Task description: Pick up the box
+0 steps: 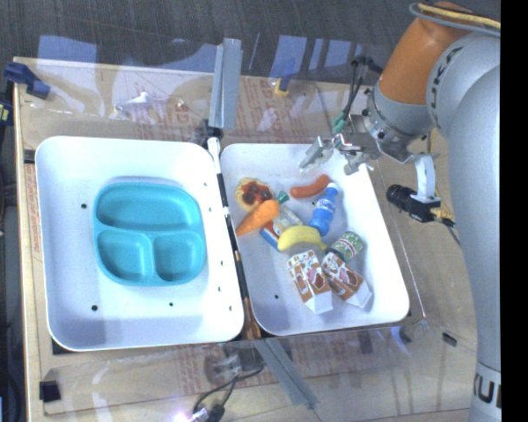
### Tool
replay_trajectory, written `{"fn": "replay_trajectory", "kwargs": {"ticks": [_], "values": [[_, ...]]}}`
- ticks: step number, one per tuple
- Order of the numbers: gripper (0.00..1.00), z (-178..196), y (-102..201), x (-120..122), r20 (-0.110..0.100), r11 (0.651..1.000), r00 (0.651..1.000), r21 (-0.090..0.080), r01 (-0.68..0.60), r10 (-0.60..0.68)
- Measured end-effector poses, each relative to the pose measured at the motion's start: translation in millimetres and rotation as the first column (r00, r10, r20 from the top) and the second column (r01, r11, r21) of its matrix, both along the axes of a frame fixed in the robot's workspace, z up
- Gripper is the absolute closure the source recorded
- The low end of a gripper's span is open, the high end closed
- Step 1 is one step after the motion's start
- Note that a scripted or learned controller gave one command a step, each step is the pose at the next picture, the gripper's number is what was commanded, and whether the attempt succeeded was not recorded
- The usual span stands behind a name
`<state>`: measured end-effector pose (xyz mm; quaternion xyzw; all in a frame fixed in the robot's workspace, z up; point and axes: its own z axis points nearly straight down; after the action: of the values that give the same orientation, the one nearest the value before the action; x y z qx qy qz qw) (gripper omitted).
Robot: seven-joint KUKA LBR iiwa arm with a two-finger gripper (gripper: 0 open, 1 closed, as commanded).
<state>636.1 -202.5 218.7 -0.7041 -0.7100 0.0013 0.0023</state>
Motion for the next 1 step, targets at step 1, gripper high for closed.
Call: {"fn": "replay_trajectory", "kwargs": {"ticks": [1], "values": [[0.00, -49.7, -8.6, -130.8, -0.001, 1.000, 1.000, 0.000, -0.028, 0.028]]}}
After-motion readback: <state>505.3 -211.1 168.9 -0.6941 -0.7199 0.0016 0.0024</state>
